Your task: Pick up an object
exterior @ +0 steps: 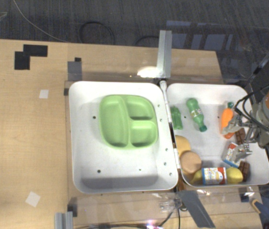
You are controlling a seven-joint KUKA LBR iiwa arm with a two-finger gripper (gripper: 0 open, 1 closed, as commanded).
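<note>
Seen from above at a slant, my pincer [239, 140] hangs low over the right bin [210, 90], near its right wall; I cannot tell its state, and I see nothing held. I judge this the reach stage, no pick made. Just beside me lie an orange carrot-like toy [226, 117] and a small white packet [231, 152]; a green bottle [196, 113] lies well apart with open floor around it. The next move needs one target chosen and a clean descent. The left bin [84, 128] holds a green divided tray [127, 120].
</note>
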